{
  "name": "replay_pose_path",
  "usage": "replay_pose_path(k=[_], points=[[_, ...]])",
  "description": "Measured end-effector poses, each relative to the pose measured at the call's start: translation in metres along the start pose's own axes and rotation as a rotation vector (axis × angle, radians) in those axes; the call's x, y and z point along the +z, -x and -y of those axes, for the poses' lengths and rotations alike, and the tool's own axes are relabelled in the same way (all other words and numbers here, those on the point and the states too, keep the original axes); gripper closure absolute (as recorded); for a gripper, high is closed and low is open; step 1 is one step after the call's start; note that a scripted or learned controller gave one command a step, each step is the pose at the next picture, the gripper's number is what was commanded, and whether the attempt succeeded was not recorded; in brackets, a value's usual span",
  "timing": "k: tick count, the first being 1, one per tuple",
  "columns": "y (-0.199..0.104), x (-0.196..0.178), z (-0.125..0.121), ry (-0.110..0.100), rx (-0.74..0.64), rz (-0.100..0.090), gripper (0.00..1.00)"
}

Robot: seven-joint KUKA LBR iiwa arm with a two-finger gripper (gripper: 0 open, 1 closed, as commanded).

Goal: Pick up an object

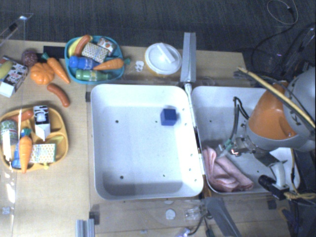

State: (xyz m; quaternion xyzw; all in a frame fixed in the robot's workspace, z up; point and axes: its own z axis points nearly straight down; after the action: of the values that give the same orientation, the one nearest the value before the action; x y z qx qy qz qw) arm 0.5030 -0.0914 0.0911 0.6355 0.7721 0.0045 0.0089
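Directly below the end effector (232,149) lies a pink cloth (224,172).

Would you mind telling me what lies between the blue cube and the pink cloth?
In the camera view, between the blue cube and the pink cloth lie bare left-bin floor and the two bins' adjoining rims.

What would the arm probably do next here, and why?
Probably lower a little onto the pink cloth. The hand sits just above it in the right bin, and nothing shows between its fingers. The blue block lies away in the left bin.
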Motion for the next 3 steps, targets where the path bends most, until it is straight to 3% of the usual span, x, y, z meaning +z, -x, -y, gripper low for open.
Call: replay_pose_path(k=[1,2,3], points=[[0.044,0.003,-0.064,-0.003,-0.009,-0.002,0.00],[0.039,0.000,0.019,-0.003,-0.070,-0.002,0.00],[0.039,-0.012,0.014,0.008,-0.072,0.002,1.00]])
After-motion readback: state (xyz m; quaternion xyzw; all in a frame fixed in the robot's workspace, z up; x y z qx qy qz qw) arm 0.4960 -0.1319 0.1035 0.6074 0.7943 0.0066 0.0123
